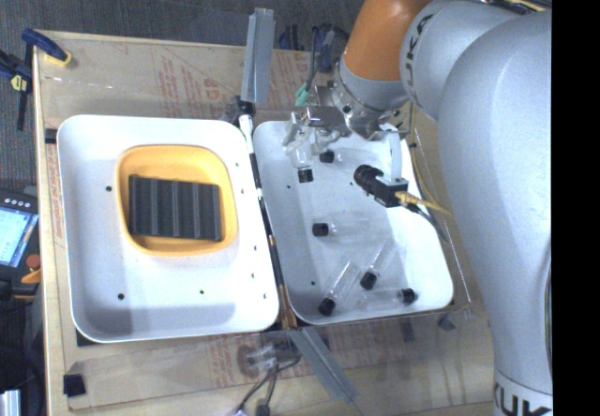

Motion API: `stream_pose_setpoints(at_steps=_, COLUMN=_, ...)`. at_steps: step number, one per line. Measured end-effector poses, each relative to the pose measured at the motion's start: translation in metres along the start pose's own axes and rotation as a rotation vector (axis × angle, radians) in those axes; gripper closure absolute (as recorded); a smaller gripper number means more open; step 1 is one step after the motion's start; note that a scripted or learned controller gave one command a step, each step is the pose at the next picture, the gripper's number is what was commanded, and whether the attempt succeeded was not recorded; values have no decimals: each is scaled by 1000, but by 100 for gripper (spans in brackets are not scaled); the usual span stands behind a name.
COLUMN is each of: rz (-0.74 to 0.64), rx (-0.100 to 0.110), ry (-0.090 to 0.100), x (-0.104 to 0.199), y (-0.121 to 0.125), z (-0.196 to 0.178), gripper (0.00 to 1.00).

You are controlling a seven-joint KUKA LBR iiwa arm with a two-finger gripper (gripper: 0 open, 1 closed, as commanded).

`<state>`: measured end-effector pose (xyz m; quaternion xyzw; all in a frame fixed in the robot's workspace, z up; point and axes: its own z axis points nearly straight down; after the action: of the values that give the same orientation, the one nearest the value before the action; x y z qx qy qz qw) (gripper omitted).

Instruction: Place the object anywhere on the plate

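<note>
A yellow plate [141, 164] with rounded corners lies in the left bin [84, 217]. A dark ribbed rectangle [176, 208] covers the plate's middle. Several small clear pieces with black caps lie loose in the right bin [427, 245], among them one [322, 230] near the middle, one [326, 305] at the front and one [367, 280] beside it. My gripper [303, 141] is low over the right bin's far left corner, just above a black-capped piece [305, 175]. I see nothing clearly held in it.
The grey arm [487, 124] with its orange band [384, 25] covers the right side of the view and overhangs the right bin. A black fitting [373, 184] with a yellow cable hangs off the wrist. A metal divider [264, 217] runs between the bins.
</note>
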<state>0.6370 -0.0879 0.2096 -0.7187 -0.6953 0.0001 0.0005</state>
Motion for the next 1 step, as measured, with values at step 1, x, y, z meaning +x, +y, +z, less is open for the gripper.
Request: stream_pose_setpoints(at_steps=1, rz=-281, rx=5, ry=0, x=44, y=-25, z=-7, gripper=100)
